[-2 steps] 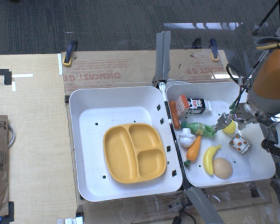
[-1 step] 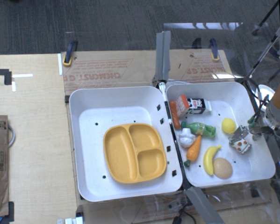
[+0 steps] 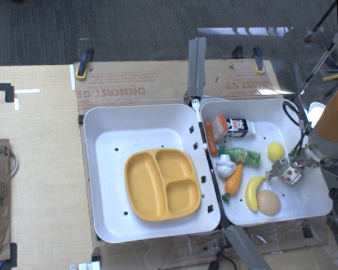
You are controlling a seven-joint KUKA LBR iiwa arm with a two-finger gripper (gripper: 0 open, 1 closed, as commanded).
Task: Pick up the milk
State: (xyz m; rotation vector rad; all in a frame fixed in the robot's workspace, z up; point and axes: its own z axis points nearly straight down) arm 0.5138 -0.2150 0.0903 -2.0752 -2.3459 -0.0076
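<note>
The milk (image 3: pixel 237 126) is a small black-and-white carton lying near the back of the right bin (image 3: pixel 320 208), beside an orange-red packet (image 3: pixel 218 127). My gripper (image 3: pixel 285 171) hangs low over the right side of that bin, between the lemon (image 3: pixel 275 151) and the brown egg-shaped item (image 3: pixel 268 202). It is well to the front right of the milk and apart from it. A small white and red piece (image 3: pixel 292 176) sits right at the gripper's tip; I cannot tell whether it belongs to the gripper or is a separate thing.
The right bin also holds a green bottle (image 3: pixel 241 155), a white garlic bulb (image 3: pixel 224 169), a carrot (image 3: pixel 233 180) and a banana (image 3: pixel 251 193). A yellow divided plate (image 3: pixel 163 183) lies in the left bin (image 3: pixel 102 163). A brown bag (image 3: pixel 1 197) rests at the bench's left.
</note>
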